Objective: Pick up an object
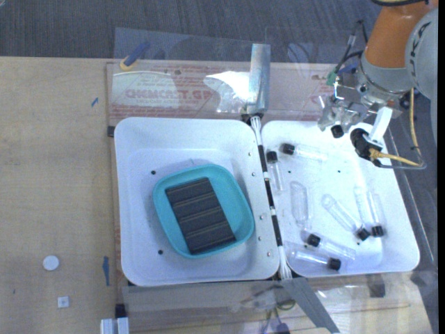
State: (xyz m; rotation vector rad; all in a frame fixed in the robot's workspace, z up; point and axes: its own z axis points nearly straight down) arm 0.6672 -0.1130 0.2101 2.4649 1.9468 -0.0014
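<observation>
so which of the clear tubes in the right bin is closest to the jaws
The tube lying crosswise at the top of the right bin, black cap pointing left. It sits just below-left of the gripper; the other tubes lie further down the bin.

Only readable print: faded red lettering on the cardboard sheet (177,92) lying behind the left bin (132,186), under clear plastic film. It looks like "CHEMCRAFT GP", though the last letters are washed out by glare, so that reading is not certain. A smaller line of print runs under it, too small to make out. No legible labels, numbers or brand marks elsewhere around that sheet.
</observation>
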